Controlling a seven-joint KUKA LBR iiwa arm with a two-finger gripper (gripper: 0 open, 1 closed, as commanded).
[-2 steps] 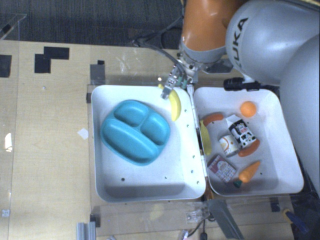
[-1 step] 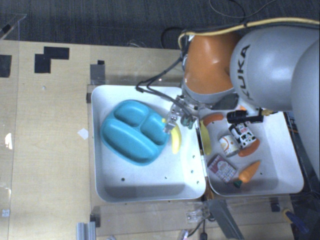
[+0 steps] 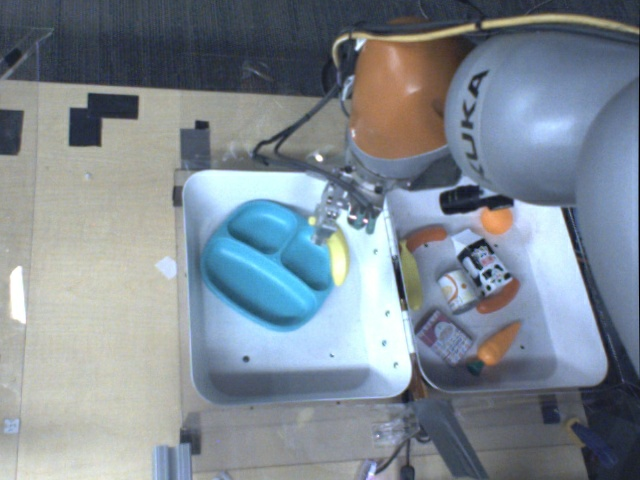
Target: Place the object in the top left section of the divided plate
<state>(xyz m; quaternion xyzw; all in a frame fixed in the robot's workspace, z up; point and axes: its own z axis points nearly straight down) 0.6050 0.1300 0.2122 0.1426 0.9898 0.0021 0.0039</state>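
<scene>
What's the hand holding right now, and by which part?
Cannot be told. The hand sits right above a yellow object at the blue divided plate's right edge, but the view doesn't show it gripped.

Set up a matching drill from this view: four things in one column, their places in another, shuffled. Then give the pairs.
Things:
1. blue divided plate
2. yellow object
3. carrot
4. gripper

Places:
A. front of the right bin
B. above the plate's right edge
C. middle of the left bin
D. against the plate's right rim

Pairs: 1-C, 2-D, 3-A, 4-B
</scene>
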